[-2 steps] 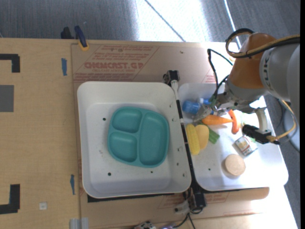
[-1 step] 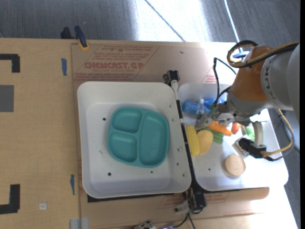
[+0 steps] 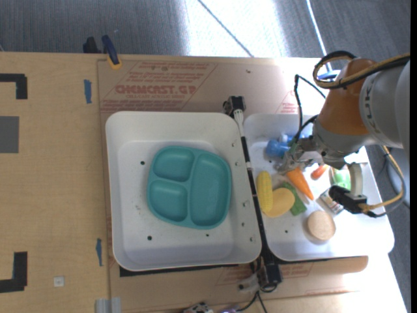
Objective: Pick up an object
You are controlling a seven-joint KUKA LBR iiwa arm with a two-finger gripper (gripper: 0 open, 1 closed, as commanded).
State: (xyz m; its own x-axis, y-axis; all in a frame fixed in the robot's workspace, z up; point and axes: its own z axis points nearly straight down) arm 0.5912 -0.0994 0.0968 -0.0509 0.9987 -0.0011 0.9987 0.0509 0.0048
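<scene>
As the arm reached in from the right, it hung over the right bin with its wrist above the toys.

Arm: grey KUKA arm, orange band above the wrist, black and yellow cables looping off it.
Gripper: gripper sat low over the far-middle of the right bin, just above the carrot and beside the blue toy; how far it was open could not be told, and nothing could be seen held.
Right bin: right bin, white and shallow, held all the loose objects.
Corn: yellow corn cob lay lengthwise along the bin's left wall.
Yellow piece: rounded yellow food toy touched the corn on its right side.
Carrot: orange carrot lay at a slant, just right of the yellow piece, with a green bit under its near end.
Blue toy: small blue toy sat at the far left of the bin.
Bun: tan round piece rested nearer the camera, apart from the rest.
Left bin: left bin held 1 teal plate with 3 compartments, lying flat in the middle.
Bench: brown cardboard sheet lay under both bins.
</scene>
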